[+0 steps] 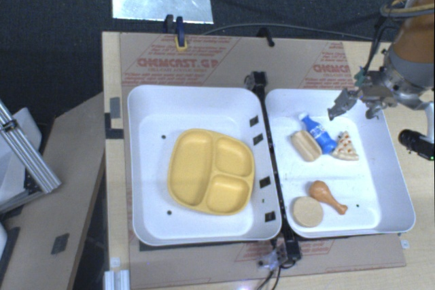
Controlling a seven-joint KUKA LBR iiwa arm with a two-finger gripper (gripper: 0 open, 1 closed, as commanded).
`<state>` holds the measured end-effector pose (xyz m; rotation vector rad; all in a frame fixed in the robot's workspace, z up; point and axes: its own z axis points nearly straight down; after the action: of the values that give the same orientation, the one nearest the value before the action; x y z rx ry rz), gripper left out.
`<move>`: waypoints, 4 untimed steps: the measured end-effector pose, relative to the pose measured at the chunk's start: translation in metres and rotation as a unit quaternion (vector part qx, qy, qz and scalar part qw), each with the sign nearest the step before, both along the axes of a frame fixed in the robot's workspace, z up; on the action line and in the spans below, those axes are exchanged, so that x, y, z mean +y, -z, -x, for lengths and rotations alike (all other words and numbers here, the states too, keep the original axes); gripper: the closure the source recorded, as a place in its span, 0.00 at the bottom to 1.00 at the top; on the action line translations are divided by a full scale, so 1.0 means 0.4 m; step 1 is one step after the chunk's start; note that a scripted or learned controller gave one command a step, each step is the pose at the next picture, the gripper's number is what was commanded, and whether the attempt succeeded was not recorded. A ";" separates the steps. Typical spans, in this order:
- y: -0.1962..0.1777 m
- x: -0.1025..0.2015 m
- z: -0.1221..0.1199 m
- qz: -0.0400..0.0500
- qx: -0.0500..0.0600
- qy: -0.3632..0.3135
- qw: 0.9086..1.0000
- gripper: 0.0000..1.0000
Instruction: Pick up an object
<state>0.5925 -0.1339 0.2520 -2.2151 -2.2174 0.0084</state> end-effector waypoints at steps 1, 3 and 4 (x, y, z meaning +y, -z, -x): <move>-0.015 0.001 -0.005 0.001 -0.005 -0.001 1.000 0.00; 0.236 0.048 -0.013 0.000 -0.003 -0.002 1.000 0.00; 0.366 0.053 -0.014 0.005 -0.017 -0.002 1.000 0.00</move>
<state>0.5981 -0.1128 0.1056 -2.2335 -2.2424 -0.0174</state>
